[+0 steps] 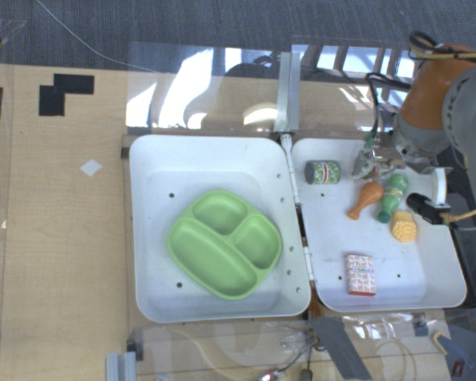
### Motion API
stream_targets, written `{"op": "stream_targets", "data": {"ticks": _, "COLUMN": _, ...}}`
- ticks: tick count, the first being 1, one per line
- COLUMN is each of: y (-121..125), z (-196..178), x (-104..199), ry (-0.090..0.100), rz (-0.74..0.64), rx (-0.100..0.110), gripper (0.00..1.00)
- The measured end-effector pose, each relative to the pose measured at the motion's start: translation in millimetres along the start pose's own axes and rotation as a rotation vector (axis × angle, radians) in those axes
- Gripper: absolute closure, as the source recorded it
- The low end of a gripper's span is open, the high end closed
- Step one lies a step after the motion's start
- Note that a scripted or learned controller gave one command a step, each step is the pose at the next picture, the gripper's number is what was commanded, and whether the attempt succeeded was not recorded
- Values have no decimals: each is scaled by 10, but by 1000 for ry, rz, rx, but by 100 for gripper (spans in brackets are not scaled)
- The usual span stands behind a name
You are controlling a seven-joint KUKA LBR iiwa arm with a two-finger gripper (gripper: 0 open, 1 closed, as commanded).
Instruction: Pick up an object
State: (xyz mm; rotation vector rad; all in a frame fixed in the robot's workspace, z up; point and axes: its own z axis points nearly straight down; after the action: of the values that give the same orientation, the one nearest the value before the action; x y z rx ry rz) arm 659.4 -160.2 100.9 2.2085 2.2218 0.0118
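The metal two-finger gripper [371, 165] was seen low in the right white bin [333, 284], just above the orange toy carrot [364, 200]; a centred descent would be needed.

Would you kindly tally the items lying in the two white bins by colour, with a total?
Green: 3 - divided plate, can, bottle
Orange: 1 - carrot-like piece
Yellow: 1 - corn cob
Red and white: 1 - small carton
Total: 6
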Motion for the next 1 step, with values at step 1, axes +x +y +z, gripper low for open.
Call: {"op": "stream_targets", "data": {"ticks": 1, "y": 127, "z": -919, "x": 585, "ry": 1, "rz": -2, "rx": 4, "gripper": 100}}
